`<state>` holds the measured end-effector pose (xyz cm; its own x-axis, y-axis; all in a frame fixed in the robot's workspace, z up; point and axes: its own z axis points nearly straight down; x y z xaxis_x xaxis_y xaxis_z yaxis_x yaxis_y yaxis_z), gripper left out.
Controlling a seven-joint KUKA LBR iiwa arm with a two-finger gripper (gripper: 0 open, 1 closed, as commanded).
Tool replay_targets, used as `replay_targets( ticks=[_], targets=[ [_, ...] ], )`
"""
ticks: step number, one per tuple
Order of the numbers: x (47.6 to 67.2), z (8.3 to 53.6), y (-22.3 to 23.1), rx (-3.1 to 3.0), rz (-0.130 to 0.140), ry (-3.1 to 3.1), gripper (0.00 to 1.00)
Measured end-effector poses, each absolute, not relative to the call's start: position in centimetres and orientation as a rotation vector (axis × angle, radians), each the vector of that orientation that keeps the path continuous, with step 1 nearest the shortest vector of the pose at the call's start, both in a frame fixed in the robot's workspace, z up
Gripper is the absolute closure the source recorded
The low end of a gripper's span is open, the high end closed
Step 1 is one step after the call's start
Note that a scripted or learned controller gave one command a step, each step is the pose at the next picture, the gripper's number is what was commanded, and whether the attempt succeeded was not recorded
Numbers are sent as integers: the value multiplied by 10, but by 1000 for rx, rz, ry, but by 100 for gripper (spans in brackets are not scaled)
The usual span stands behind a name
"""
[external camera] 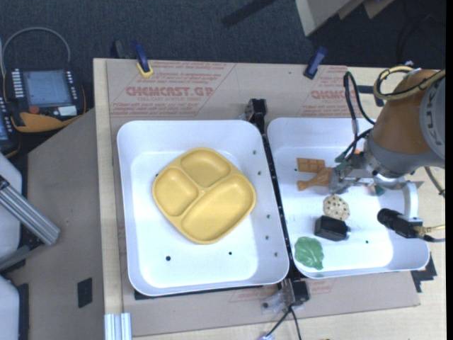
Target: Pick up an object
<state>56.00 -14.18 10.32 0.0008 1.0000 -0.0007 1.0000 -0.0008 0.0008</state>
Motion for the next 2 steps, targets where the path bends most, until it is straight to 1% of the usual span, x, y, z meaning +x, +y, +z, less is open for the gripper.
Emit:
replay_targets(
  ticks=[1, 2],
  targets=[
    [560, 158, -132, 2215, 5, 2219, 100],
    [561, 212, -132, 2215, 5, 2218, 100]
  ],
)
